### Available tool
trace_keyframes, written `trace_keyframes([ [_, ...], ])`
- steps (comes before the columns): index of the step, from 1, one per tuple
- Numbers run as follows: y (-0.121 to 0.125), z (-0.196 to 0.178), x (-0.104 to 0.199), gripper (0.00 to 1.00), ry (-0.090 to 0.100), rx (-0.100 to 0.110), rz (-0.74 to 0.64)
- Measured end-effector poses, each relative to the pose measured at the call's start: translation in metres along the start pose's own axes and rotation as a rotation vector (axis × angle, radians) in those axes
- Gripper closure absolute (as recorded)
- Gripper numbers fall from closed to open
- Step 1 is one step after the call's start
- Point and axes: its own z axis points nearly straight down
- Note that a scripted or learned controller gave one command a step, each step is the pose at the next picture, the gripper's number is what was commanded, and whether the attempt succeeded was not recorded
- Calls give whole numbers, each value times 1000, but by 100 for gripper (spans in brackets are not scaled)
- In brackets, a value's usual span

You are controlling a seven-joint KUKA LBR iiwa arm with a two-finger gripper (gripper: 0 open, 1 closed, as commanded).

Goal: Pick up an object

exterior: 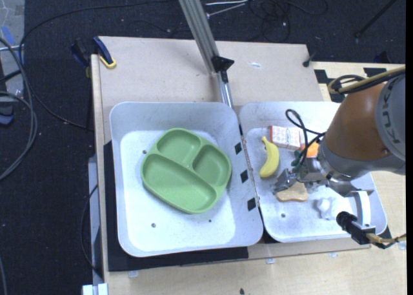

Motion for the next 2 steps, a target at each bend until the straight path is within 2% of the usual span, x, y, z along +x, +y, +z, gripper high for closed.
trace_keyframes([
  [1, 2, 42, -2, 0, -7, -12, 2],
  [2, 6, 28, -1, 100, -5, -22, 1],
])
